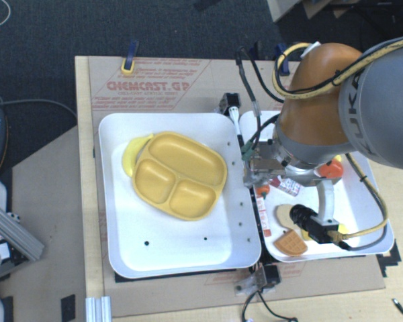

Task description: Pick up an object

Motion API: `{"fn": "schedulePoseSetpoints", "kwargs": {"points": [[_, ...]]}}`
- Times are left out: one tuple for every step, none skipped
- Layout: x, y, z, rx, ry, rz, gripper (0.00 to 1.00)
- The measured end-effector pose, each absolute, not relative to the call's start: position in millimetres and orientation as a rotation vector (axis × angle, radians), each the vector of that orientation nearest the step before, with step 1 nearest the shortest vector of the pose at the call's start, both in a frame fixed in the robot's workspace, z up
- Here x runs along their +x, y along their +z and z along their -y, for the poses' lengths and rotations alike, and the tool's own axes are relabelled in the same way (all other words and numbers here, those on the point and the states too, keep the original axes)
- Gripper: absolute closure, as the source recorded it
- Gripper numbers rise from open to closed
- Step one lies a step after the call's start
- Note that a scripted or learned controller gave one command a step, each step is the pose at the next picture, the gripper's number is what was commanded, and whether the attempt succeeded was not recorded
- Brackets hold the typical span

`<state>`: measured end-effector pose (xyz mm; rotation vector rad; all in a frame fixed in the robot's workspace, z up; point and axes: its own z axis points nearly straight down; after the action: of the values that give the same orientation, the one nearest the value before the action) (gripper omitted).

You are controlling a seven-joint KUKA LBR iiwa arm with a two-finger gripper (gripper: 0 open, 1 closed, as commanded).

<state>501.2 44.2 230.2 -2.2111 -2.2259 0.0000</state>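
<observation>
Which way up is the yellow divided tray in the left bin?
Right side up: the yellow divided tray shows three hollow compartments facing upward.

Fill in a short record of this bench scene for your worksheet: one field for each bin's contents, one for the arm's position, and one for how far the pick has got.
left bin: yellow divided tray with three compartments, lying partly over a paler yellow piece
right bin: tan biscuit-like piece, pale oval piece, orange piece, red and white packet
arm: over the right bin, close to the side that meets the left bin
pick: cannot tell from this view whether anything is grasped
</observation>
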Motion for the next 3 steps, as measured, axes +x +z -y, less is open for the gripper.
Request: {"fn": "schedulePoseSetpoints", "kwargs": {"points": [[506.0, 229, -81, -2.216, -0.002, 2.227, 1.00], [505.4, 216, -86, -2.219, 0.005, 2.220, 1.00], [506.2, 224, -94, -2.220, -0.001, 2.223, 1.00]]}}
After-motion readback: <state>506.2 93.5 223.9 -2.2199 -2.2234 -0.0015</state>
